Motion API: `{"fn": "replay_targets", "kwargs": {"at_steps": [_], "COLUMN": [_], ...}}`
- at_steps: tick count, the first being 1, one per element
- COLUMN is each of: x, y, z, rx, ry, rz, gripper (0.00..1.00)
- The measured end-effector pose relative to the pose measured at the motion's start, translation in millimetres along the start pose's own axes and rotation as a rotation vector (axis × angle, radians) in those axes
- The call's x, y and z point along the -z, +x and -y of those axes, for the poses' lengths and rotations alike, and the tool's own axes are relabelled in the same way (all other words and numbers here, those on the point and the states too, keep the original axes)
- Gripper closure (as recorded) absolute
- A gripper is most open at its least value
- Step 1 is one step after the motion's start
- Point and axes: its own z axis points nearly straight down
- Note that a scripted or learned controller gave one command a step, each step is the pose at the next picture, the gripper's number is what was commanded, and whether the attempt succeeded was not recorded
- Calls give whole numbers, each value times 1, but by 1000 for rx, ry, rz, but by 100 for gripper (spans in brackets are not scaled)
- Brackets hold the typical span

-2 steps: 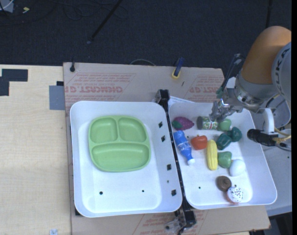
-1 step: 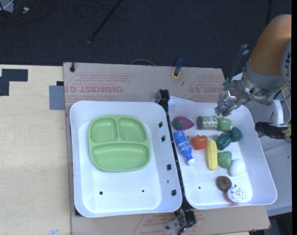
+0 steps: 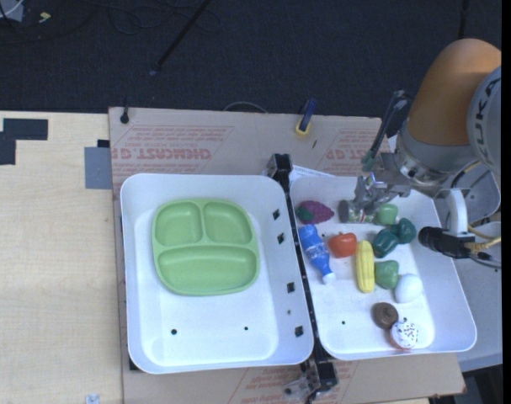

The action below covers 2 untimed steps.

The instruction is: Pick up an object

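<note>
White plastic forms both bins. Nearest, at 5 o'clock in the right bin [image 3: 440,343], lie a speckled white ball [image 3: 405,334] and a brown disc [image 3: 385,314], just beside each other. Farther in sit a white egg [image 3: 408,288], a green pepper [image 3: 386,272], a yellow corn cob [image 3: 364,266], a blue bottle [image 3: 315,252] and a red tomato [image 3: 343,244]. Dark green pieces [image 3: 393,236] lie at 3 o'clock of the tomato. A purple item [image 3: 316,211] rests at 11 o'clock of it. The left bin [image 3: 146,326] bears a green divided plate [image 3: 206,247]. Farthest, the gripper [image 3: 362,205] hangs over the right bin's rear, near a light green piece [image 3: 386,214]; whether its fingers are parted or closed cannot be told.
</note>
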Motion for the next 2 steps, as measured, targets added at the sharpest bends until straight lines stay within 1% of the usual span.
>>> {"fn": "replay_targets", "kwargs": {"at_steps": [1, 2], "x": [-11, 6], "y": [46, 95], "z": [11, 23], "rx": [0, 2], "ry": [1, -1], "rz": [0, 0], "gripper": [100, 100]}}
